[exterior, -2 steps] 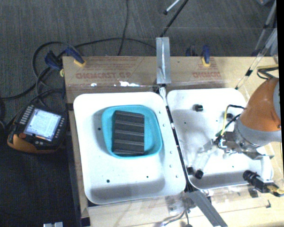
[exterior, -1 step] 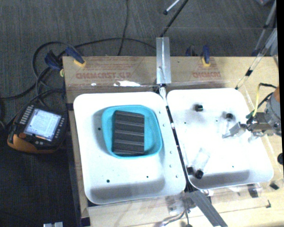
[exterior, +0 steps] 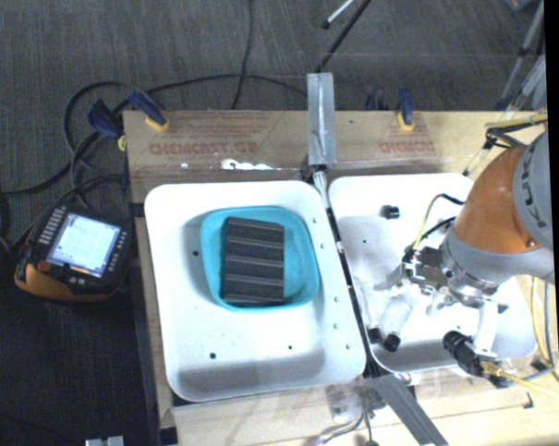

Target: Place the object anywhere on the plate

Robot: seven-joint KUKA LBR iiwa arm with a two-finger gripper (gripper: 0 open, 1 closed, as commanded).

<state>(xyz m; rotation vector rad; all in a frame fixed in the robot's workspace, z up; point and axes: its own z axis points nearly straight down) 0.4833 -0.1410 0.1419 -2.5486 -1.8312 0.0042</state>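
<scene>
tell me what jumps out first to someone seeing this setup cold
The blue plate in the left bin grabs the eye first, with a dark ribbed block lying on it. Next is the arm's orange band at the right, reaching down over the right bin with its gripper low inside. Off the bench at far left, a handheld pendant with a lit screen lies on the floor.
</scene>
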